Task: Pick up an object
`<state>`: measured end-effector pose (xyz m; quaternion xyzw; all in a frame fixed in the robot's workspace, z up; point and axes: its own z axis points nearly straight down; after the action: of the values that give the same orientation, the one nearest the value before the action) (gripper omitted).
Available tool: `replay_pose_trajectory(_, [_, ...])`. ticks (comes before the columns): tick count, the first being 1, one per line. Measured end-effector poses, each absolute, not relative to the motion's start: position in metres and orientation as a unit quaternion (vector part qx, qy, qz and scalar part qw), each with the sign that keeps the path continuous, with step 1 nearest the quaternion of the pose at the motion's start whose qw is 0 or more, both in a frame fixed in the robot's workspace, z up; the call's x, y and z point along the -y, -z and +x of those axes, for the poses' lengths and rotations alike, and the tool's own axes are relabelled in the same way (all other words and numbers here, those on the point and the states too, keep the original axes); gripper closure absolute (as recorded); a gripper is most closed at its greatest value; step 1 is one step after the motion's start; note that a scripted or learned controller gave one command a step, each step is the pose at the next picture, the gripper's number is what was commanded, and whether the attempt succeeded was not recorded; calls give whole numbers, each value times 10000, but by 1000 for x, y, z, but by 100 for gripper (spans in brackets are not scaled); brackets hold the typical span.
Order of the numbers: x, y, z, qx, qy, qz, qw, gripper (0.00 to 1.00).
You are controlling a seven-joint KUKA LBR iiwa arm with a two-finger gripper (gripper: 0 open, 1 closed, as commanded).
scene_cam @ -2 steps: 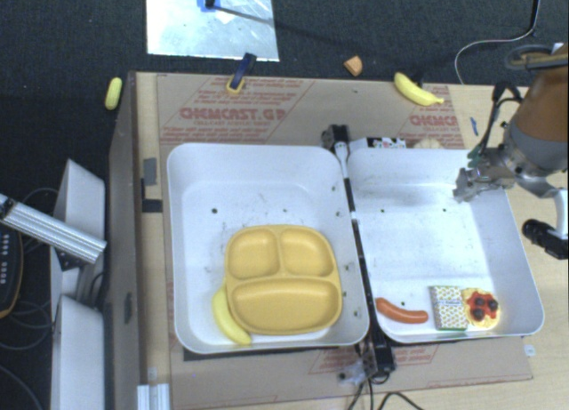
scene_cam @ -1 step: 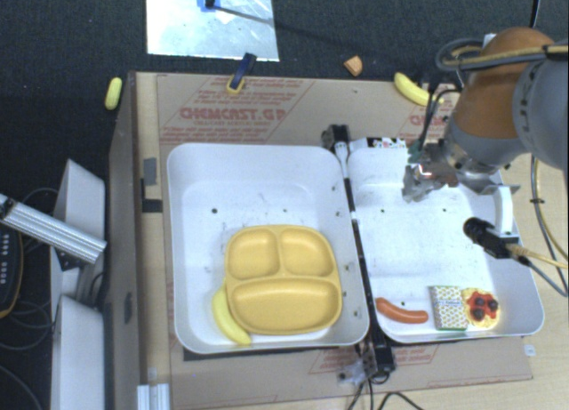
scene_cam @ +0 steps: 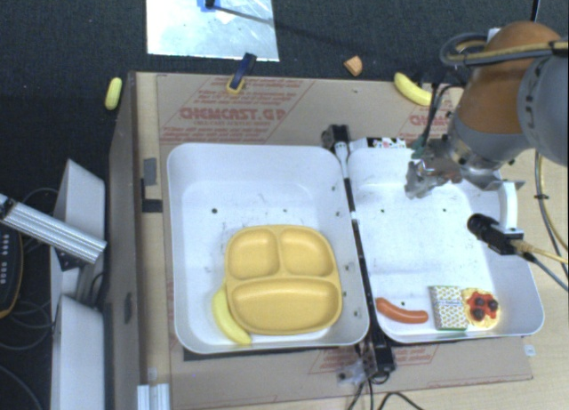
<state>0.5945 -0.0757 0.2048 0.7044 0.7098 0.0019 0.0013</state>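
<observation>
My gripper (scene_cam: 420, 181) hangs over the far part of the right bin (scene_cam: 400, 248); whether its jaws are apart or together I cannot tell, the view is too blurred there. The sausage (scene_cam: 402, 312) lies at this bin's near edge, well apart from my gripper, its long axis running left to right. Just right of it sits the pizza slice (scene_cam: 464, 308), possibly a toy.

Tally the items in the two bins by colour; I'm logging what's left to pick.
Yellow: 2, tray and banana
Red-orange: 1, sausage
Multicoloured: 1, pizza slice
Total: 4
</observation>
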Motion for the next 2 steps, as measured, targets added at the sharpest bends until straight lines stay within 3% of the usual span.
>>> replay_pose_trajectory(2, [75, -226, 596, -7132, -41, 7010, 29, 100])
